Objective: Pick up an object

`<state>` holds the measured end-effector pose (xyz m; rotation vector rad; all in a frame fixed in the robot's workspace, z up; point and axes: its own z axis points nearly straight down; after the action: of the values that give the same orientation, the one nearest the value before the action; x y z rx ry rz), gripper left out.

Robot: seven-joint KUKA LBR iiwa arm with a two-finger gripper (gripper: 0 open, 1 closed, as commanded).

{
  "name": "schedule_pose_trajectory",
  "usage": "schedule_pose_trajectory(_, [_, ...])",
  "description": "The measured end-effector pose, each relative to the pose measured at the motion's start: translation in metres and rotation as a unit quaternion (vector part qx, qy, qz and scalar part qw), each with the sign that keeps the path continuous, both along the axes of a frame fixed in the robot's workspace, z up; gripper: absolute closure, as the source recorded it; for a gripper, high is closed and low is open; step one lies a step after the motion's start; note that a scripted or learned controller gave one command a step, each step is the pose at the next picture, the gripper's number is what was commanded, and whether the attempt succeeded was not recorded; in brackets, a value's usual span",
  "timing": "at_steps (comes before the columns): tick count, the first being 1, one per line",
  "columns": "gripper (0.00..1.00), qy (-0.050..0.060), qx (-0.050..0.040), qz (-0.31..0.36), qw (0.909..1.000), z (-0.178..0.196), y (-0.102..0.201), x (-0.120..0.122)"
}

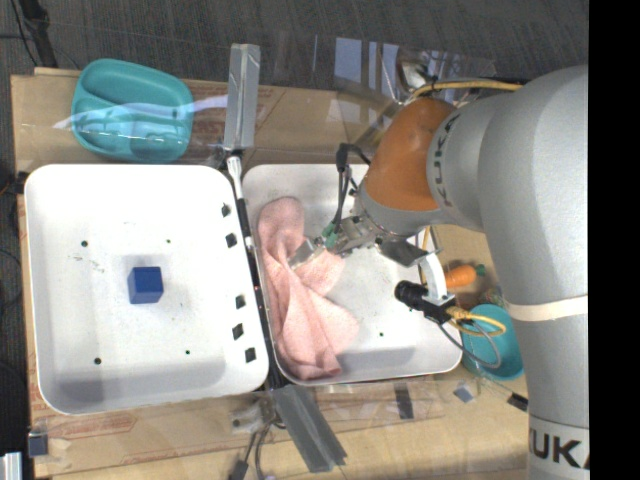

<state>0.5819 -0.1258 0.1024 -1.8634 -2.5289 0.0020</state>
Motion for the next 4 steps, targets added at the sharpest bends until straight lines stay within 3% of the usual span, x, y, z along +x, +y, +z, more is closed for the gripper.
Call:
schedule_pose_trajectory(1, [0.0,-0.001,0.0001,0.015,0.9999,-0.01,0.016,-0.005])
schedule_pose_trajectory(2, [1.0,-0.001,-0.0004,0.017,0.9999,0.001,0.016,-0.005])
schedule_pose_trajectory(3, [0.0,-0.001,-0.0005,0.017,0.9999,0.001,0.016,-0.005])
schedule_pose_trajectory(4, [0.0,-0.001,-0.0005,-0.011,0.9999,-0.01,0.019,-0.001])
